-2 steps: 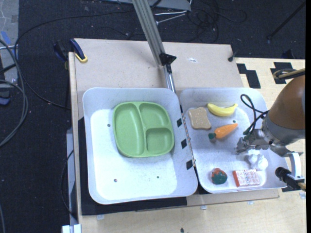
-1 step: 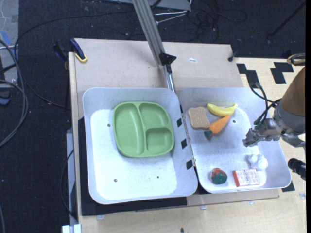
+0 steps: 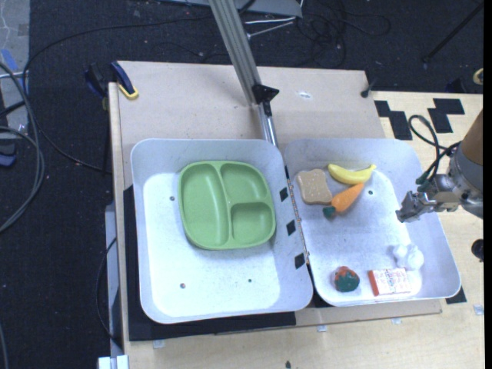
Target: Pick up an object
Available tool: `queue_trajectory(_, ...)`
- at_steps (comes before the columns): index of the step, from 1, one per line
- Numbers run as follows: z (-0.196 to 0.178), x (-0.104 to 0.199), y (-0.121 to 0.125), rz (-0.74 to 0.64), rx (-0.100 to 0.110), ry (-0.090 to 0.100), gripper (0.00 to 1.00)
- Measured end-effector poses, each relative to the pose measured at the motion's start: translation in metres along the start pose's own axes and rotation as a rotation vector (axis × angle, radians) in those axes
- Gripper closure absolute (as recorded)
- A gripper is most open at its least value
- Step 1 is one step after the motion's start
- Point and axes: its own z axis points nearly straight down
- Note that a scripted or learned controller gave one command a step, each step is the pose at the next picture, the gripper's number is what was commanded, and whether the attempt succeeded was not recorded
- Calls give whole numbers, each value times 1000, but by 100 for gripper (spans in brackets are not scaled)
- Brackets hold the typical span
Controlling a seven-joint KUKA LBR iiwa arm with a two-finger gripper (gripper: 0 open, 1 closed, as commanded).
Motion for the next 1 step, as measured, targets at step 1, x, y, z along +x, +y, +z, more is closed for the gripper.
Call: queue_trajectory(1,-44,2,-3,-1,0,0,100)
